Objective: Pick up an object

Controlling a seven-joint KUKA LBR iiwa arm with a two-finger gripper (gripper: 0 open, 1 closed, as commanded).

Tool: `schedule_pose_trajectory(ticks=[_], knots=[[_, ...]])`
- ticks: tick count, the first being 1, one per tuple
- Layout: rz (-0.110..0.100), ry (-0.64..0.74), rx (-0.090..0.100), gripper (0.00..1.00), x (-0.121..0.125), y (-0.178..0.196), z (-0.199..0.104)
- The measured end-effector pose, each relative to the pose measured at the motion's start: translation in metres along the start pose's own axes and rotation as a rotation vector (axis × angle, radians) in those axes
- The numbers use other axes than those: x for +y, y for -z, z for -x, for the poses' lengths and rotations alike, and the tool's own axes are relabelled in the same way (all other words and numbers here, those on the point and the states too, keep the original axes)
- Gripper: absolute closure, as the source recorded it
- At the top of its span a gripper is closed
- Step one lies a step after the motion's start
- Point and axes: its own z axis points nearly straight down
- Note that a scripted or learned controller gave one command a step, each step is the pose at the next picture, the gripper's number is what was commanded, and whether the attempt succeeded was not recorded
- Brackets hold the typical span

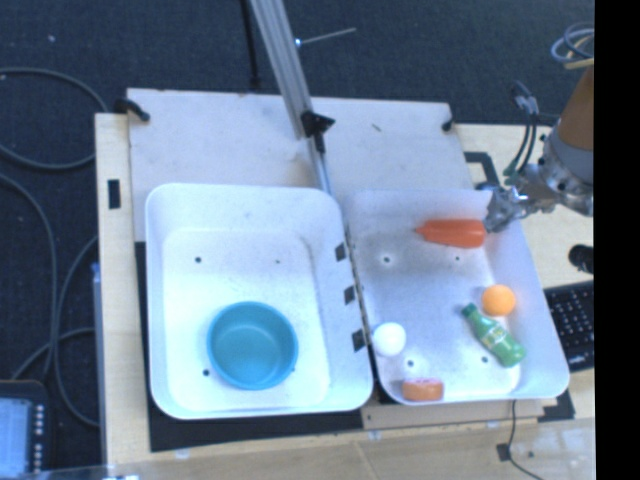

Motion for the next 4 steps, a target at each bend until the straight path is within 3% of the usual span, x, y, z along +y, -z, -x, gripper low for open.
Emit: schedule_pose_trajectory(ticks=[2, 4], knots=[[-0.011, 0.003, 0.004, 1.00, 0.008, 0.011, -0.106], [-0.005, 0.005, 0.004, 1.00, 0.014, 0.033, -0.223]])
